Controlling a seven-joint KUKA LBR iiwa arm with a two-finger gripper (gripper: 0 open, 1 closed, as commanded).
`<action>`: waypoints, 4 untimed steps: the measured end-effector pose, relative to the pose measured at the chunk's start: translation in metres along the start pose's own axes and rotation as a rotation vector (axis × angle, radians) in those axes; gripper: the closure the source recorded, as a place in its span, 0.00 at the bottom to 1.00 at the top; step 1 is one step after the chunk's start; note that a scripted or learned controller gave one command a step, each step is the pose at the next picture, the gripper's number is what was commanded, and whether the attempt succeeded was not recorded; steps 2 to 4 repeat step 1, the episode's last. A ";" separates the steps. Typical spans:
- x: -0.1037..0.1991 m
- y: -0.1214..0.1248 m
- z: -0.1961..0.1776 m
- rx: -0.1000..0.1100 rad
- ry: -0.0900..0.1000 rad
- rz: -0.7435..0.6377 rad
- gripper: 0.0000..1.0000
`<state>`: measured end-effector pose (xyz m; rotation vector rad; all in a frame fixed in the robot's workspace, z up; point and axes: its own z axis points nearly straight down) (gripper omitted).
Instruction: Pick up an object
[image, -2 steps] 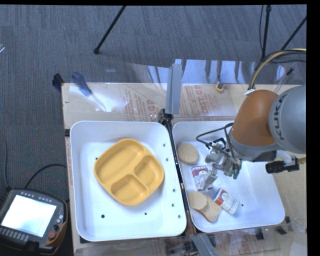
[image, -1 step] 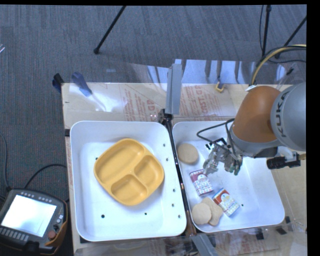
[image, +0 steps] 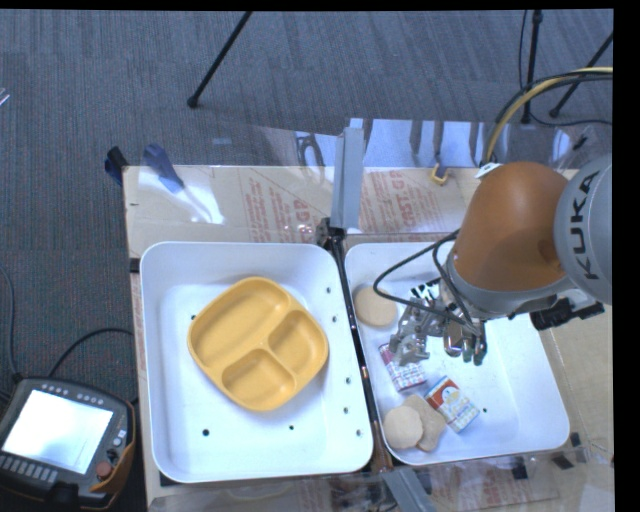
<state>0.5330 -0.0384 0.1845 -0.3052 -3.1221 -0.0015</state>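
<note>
Metal tool (image: 437, 343) hangs above pink packet (image: 404, 370); finger state indeterminable. Risk: crowding beige disc (image: 375, 306) deflects grasp.

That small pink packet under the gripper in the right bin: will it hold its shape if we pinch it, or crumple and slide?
The pink packet looks flat and thin, so it probably flexes rather than staying stiff. It likely weighs little, lying flat on the right bin, whose smooth floor may let it slide when nudged. The gripper hovers beside it; a pinch might only catch an edge.
</note>
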 end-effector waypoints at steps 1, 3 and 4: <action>0.041 0.031 0.002 0.002 0.006 0.227 1.00; 0.041 0.031 0.002 0.002 0.006 0.227 1.00; 0.041 0.031 0.002 0.002 0.006 0.227 1.00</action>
